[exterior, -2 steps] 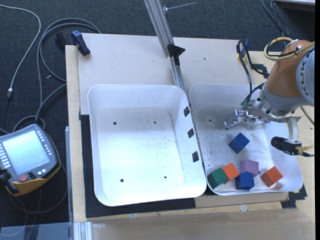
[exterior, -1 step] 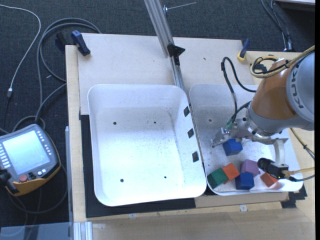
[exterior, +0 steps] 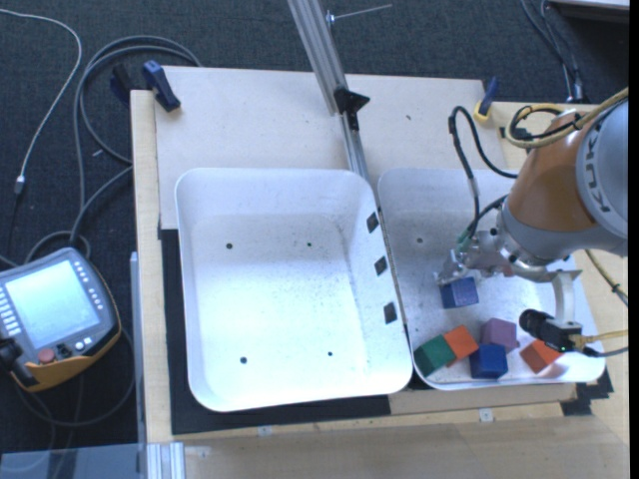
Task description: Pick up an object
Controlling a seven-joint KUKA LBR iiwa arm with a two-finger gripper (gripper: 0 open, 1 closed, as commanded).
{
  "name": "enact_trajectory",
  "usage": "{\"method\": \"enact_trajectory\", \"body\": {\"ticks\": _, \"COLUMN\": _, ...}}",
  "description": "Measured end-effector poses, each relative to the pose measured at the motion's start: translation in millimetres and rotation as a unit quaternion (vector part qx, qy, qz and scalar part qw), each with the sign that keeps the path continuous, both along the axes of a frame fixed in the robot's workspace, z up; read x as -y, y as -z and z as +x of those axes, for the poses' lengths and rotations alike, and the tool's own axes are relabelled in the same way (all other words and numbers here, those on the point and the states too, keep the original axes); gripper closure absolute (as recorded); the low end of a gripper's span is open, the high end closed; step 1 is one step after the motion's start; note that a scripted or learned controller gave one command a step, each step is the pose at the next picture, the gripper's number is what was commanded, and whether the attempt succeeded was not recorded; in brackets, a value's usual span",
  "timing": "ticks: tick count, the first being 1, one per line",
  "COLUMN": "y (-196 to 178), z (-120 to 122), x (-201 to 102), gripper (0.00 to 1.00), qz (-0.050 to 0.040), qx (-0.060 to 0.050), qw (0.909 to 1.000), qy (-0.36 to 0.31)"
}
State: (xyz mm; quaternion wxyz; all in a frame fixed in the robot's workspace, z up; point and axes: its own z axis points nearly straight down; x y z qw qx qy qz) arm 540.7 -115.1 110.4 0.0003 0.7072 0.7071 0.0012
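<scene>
Gripper [exterior: 461,267] poised directly over blue cube [exterior: 460,292] — right bin [exterior: 414,208].

Pale particleboard worktop [exterior: 250,118] on dark grey carpeted floor [exterior: 60,98]. Black cables [exterior: 105,63] loop on the floor at 10 o'clock; a grey-and-orange handheld control pendant [exterior: 50,317] lies at 8 o'clock. A slanted aluminium rail [exterior: 315,38] rises at 12 o'clock; a blue clamp [exterior: 160,85] grips the worktop's edge at 11 o'clock.
</scene>
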Motion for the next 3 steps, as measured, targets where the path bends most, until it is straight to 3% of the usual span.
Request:
{"method": "enact_trajectory", "body": {"ticks": 1, "y": 11.5, "z": 5.5, "x": -17.7, "gripper": 1.00, "qz": 0.0004, "qx": -0.002, "qw": 1.0000, "qy": -0.001}}
{"method": "enact_trajectory", "body": {"ticks": 2, "y": -93.9, "z": 2.5, "x": -102.0, "gripper": 1.00, "qz": 0.0007, "qx": 0.003, "qw": 1.0000, "qy": -0.004}}
{"method": "enact_trajectory", "body": {"ticks": 3, "y": -176.5, "z": 18.4, "x": -194.7, "gripper": 1.00, "qz": 0.0019, "qx": 0.003, "qw": 1.0000, "qy": -0.006}}
